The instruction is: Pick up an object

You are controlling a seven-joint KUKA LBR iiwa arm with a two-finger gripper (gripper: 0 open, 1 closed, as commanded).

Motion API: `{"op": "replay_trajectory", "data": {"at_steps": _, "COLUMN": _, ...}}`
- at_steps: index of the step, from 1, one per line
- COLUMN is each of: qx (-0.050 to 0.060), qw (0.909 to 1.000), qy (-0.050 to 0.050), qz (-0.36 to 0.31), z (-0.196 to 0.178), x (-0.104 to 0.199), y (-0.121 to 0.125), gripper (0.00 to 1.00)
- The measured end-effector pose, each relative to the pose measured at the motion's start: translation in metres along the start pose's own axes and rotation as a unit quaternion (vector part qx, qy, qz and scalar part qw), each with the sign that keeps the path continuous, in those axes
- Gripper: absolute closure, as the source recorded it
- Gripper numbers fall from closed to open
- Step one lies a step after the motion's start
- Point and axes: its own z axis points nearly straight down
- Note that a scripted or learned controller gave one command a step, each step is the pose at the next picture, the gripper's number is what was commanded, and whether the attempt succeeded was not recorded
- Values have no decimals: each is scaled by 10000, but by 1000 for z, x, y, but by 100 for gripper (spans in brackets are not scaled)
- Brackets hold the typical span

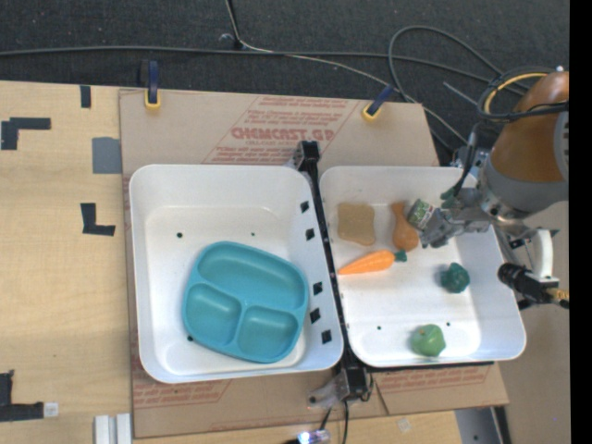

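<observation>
We see the end effector [431, 222] low over the right bin [499, 340], near its upper middle; we cannot tell its state from this slanted view. Just to its left, touching or nearly so, lies a brown, sausage-like toy [404, 229] with a small green-and-white piece [421, 213] at the tip of the end effector. A tan slice of toy bread [356, 222] lies further left, and the toy carrot [368, 264] lies below it, pointing left. A dark green broccoli-like toy [454, 277] sits below and right of the end effector, apart from it, and a light green round toy [428, 340] rests near the bin's lower edge. The left bin [148, 248] carries a teal divided plate [244, 301].
</observation>
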Motion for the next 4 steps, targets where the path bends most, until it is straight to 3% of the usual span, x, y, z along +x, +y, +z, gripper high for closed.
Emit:
{"op": "replay_trajectory", "data": {"at_steps": 1, "qx": -6, "qw": 10000, "qy": 0, "qz": -9, "z": -60, "x": 3, "y": 9, "gripper": 100}}
{"op": "replay_trajectory", "data": {"at_steps": 2, "qx": 10, "qw": 10000, "qy": 4, "qz": -7, "z": -86, "x": 3, "y": 10, "gripper": 100}}
{"op": "replay_trajectory", "data": {"at_steps": 4, "qx": 26, "qw": 10000, "qy": 14, "qz": -36, "z": -66, "x": 119, "y": 25, "gripper": 100}}
